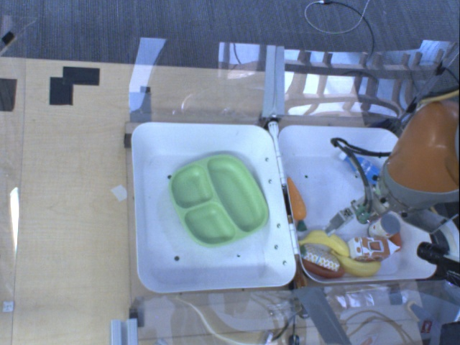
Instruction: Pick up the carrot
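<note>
This is a robotics lab rather than a home: a grey and orange robot arm (424, 157) reaches over two white bins (144, 192) fixed to a pale wooden counter (65, 228), with loose cables (338, 13) on grey carpet (144, 9) and black marker blocks (72, 83).

The small tapered orange carrot (295, 200) is lying lengthwise against the left wall of the right-hand white bin (338, 139), its narrow end pointing toward the bench's far side.
</note>
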{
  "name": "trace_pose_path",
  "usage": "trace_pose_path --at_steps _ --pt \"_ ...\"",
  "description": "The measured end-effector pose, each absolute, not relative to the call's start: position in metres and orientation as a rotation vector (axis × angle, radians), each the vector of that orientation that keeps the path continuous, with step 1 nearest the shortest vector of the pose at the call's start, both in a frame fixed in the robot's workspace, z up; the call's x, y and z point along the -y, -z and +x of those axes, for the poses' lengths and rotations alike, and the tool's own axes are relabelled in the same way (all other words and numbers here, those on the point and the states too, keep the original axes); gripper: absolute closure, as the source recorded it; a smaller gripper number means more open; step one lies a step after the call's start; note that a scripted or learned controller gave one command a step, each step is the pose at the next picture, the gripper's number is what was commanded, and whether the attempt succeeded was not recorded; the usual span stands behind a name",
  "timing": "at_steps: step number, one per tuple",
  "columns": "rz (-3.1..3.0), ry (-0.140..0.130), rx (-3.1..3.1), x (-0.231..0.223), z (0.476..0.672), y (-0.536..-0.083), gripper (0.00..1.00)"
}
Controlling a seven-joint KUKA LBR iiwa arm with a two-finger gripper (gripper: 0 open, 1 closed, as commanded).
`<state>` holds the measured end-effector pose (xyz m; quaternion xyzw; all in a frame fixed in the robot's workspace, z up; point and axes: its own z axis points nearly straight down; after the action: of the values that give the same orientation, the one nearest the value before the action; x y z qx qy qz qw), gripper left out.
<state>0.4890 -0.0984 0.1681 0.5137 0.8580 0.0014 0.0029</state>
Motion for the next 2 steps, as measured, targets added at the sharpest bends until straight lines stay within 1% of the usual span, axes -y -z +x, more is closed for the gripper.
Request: trace_pose_path --at_steps 1,2 --pt "1.179 -0.018 -2.891 0.093 0.524 -0.101 0.00" --pt "1.175 -0.024 -2.885 0.091 0.528 -0.112 1.00"
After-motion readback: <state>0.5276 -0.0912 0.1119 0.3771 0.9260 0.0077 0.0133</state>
